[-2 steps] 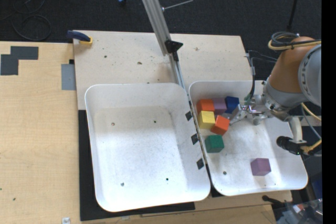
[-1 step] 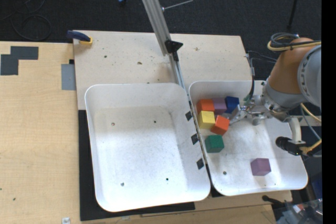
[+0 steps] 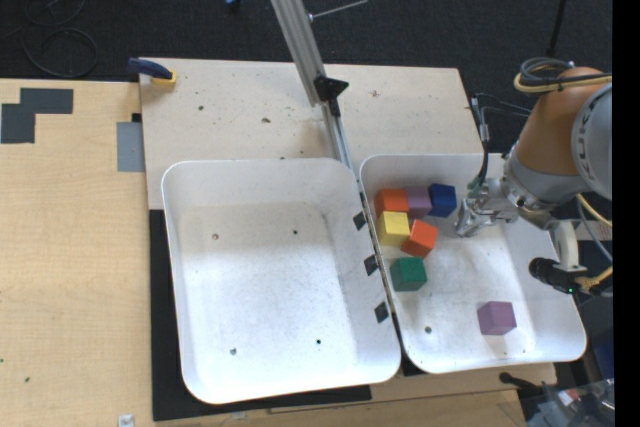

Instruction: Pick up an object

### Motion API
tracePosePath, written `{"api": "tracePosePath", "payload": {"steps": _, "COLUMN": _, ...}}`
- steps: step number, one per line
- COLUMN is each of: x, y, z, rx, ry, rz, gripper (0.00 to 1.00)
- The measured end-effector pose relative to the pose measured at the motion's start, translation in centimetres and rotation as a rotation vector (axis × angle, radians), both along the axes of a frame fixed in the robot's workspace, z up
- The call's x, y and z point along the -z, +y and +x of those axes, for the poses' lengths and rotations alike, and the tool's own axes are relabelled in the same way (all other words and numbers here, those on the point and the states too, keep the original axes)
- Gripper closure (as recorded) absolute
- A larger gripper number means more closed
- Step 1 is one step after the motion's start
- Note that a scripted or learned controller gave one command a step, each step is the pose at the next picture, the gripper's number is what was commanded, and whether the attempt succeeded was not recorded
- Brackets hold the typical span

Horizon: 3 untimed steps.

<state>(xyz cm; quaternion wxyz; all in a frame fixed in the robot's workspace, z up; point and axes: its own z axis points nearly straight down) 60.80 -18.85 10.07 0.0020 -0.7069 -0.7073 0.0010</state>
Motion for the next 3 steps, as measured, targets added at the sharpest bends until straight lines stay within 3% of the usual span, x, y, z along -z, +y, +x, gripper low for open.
{"api": "tracePosePath", "payload": {"steps": 2, "x": -10.9, "y": -0.3, "z": 0.1, "rx": -0.003, "ry": -0.007, "rz": -0.002, "gripper": 1.00}}
{"api": "tracePosePath", "payload": {"steps": 3, "x": -12.1, "y": 5.4, "z": 0.4, "rx": -0.004, "ry": -0.003, "rz": 0.002, "gripper": 1.00}}
